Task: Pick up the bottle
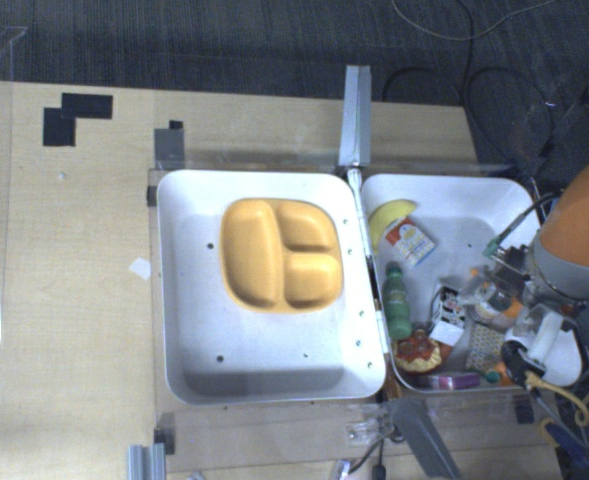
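The small green plastic bottle [398, 302] lies in the right-hand shallow white bin [474, 196], tight against its left wall beside the divider, its long axis running near to far and its pale cap toward the far end. To do the pick well, the hand [482, 303] would best come down over the middle of the bottle's body with its fingers set across the short width, one on the wall side and one on the open side; the wall side looks cramped, so a slight nudge away from the wall or a grasp a little toward the cap may be safer. The red and white crumpled packet [420, 352] touches the bottle's near end, and a yellow banana-shaped toy [391, 215] with a white and red carton [410, 241] sits just beyond its far end, so a sloppy descent could catch them. The grey arm with its orange band [580, 218] reaches in from the right, wrist bent down over the bin's right half, to the right of the bottle. Whether the hand is spread or closed I cannot tell; nothing is seen pinched in it. The left bin holds a yellow divided tray [279, 253].
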